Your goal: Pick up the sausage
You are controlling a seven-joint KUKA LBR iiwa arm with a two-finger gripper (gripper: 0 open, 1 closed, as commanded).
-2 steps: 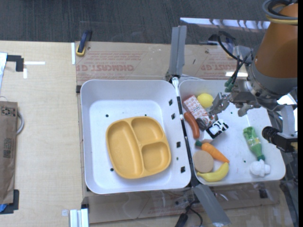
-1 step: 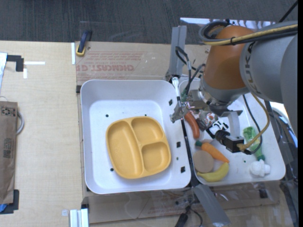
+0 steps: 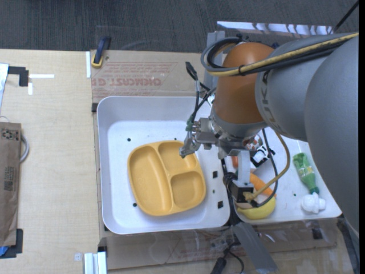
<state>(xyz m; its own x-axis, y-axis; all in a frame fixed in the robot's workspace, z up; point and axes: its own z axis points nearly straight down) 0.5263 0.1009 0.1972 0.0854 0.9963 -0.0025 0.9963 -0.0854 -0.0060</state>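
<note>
- The counter (image 3: 51, 153) is pale wood and bears two shallow white bins side by side, with a sheet of brown cardboard (image 3: 134, 73) lying flat behind them.
- The left bin (image 3: 111, 153) – left as the camera sees it – holds a yellow divided plate (image 3: 165, 178) with three compartments. The plate lies flat toward the bin's right half, and nothing lies in its compartments.
- The arm (image 3: 308, 90) reaches in from the right, its orange band (image 3: 242, 84) above the seam between the two bins.
- The tool (image 3: 188, 147) hangs at the plate's upper right rim, touching it or just above it. From this angle I cannot tell whether it is spread or pressed together, and nothing can be seen held in it.
- The sausage (image 3: 234, 162) is hard to make out. A small reddish sliver lies in the right bin against its left wall, under the wrist, and the arm hides most of it, so I cannot be sure it is the sausage.
- The right bin (image 3: 331, 207) is largely covered by the arm.
- At its right side lies a green bottle (image 3: 305, 173), with a small white object (image 3: 312, 203) just below it.
- Near the bin's front left corner sits a yellow rounded object (image 3: 258, 211), and an orange piece (image 3: 258, 182) rests just above it.
- At the counter's far left edge lies a brown paper bag (image 3: 10, 181), well apart from both bins.
</note>
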